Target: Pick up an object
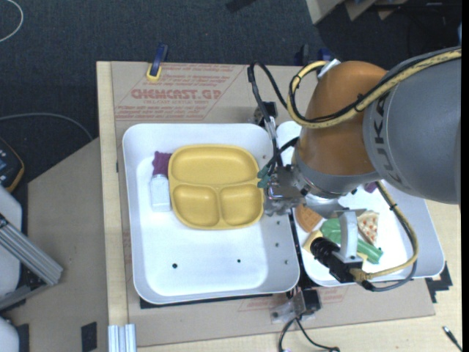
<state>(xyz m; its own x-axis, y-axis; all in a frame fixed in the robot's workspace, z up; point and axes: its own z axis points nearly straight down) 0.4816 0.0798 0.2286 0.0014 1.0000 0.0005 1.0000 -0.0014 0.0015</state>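
- Camera view: reaching in from the right, grey arm (418, 123) bent over the seam between the two bins, orange band above the wrist.
- Gripper (270, 185) at the right rim of the yellow divided tray (214, 185); cannot tell its state.
- Tray flat in the left bin (198, 270), toward its far edge.
- Right bin (425, 255) largely hidden; contents hard to identify.

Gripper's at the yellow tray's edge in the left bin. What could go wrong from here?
1. The gripper sits at the right rim of the yellow divided tray; an edge-only grasp on a wide tray may slip or tilt on lifting.
2. The tray lies against a small white bottle with a purple piece; dragging it could shove them.
3. Loose cables hang around the wrist and might snag.
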